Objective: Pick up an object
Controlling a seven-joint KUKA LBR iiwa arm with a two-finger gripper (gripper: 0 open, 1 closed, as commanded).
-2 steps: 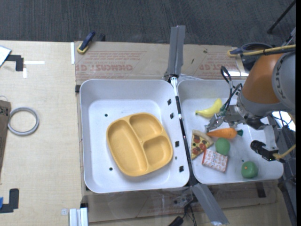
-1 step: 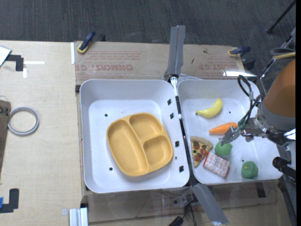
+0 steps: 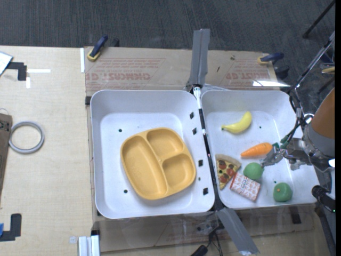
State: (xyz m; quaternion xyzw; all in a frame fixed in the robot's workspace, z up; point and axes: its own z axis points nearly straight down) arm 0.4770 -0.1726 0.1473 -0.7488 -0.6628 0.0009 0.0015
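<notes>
Left bin (image 3: 101, 143) carries a yellow divided plate (image 3: 158, 163) at its centre. Right bin (image 3: 213, 116) holds the targets: banana (image 3: 237, 123) toward the far edge, carrot (image 3: 257, 150) mid-bin, pizza slice (image 3: 227, 170) by the left wall, red card (image 3: 245, 187) and two green balls (image 3: 253, 170) (image 3: 282, 192) at the near edge. Gripper (image 3: 274, 156) beside the carrot's right tip; grip state unclear. Risk: crowded items, fingers may nudge the carrot away or catch the ball.

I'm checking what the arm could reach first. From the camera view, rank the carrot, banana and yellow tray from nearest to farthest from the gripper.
1. Carrot, in the right bin just left of the gripper.
2. Banana, further up the same bin.
3. Yellow tray, across in the left bin.
</notes>
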